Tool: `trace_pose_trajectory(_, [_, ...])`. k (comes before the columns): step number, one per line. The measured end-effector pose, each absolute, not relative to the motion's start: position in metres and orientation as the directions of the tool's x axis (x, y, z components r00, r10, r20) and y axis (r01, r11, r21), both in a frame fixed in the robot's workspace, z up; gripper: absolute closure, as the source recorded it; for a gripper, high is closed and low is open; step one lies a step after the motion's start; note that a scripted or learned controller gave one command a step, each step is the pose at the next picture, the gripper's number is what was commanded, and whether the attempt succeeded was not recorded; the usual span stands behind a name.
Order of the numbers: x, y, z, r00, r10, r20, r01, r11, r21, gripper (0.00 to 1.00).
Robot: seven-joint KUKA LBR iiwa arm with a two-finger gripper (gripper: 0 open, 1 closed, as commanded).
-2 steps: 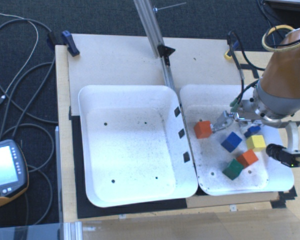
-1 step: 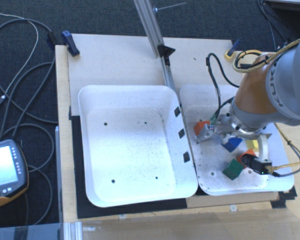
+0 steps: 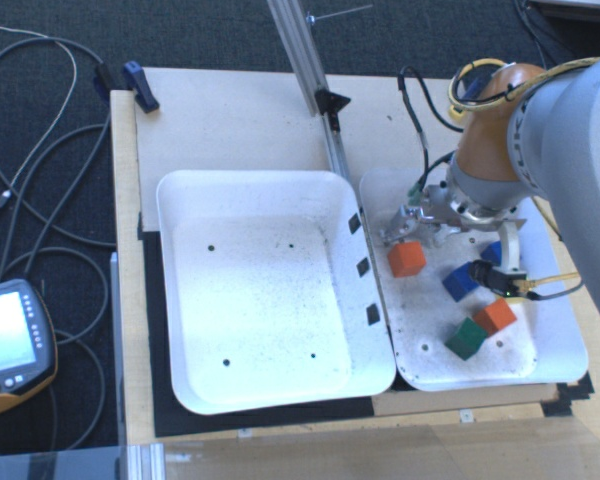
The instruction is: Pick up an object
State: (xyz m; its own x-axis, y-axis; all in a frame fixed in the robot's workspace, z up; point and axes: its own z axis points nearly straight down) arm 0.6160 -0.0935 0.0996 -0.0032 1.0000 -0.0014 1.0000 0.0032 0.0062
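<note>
The gripper (image 3: 405,230) hangs low over the right bin (image 3: 560,353), near its upper left corner, and from where I stand I cannot tell how it is set. Just below it, touching or nearly so, sits an orange cube (image 3: 408,259) on the bin floor; I see nothing lifted. To the right of that orange cube lies a blue block (image 3: 460,281), and a second blue piece (image 3: 491,253) peeks out beside the wrist hardware. Further down and right of the orange cube are a smaller orange block (image 3: 499,316) and, just beside it, a green cube (image 3: 466,339). The grey arm (image 3: 555,138) with its orange band (image 3: 490,118) reaches in above them. Left of the orange cube stands the left bin (image 3: 180,208).
</note>
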Motion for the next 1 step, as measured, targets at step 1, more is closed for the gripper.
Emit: trace_pose_trajectory(1, [0.5678, -0.0953, 0.0994, 0.001, 1.000, 0.002, 1.000, -0.001, -0.006, 0.00])
